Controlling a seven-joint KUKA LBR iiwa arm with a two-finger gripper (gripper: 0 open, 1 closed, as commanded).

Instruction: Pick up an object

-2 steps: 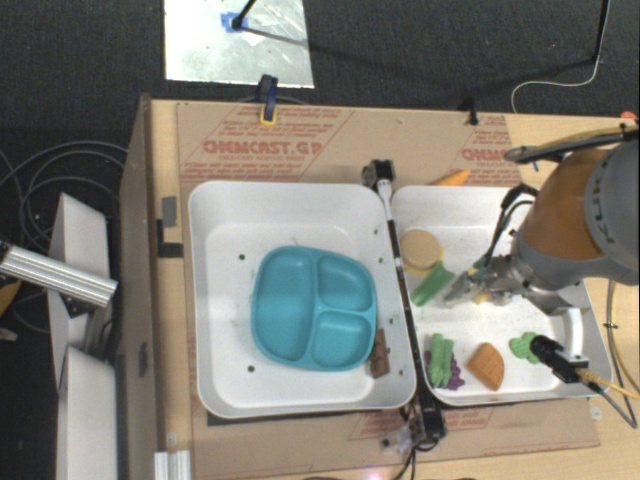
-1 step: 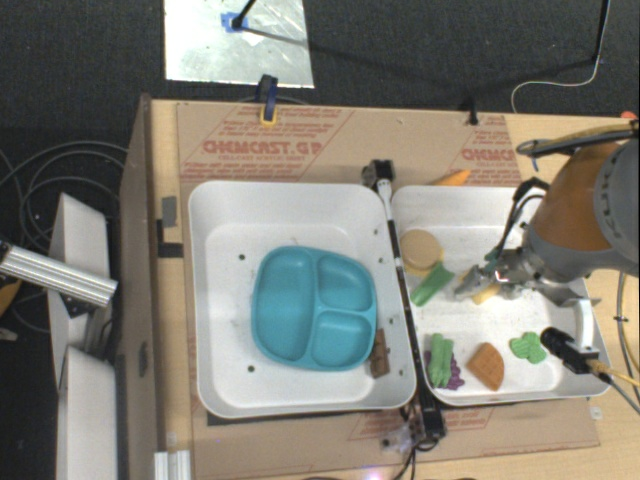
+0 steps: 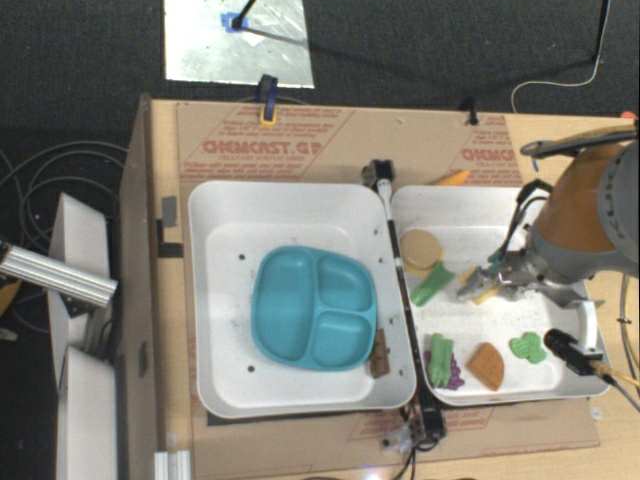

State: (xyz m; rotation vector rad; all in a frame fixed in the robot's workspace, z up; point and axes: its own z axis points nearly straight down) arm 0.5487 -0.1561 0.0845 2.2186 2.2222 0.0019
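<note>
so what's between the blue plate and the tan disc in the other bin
In the camera view, the rims where the two bins meet lie between the blue plate and the tan disc, plus bare white bin floor either side.

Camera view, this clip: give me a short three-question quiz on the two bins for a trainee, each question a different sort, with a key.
1. True or false: the blue divided plate lies in the left bin of the camera view.
2. Multiple choice: which item lies nearest the gripper? A) the green oblong piece B) the brown wedge C) the green leafy piece
3. Fill in: the tan round piece lies in the ____ bin of the camera view.

Key: 1 true; 2 A; 3 right.
</note>
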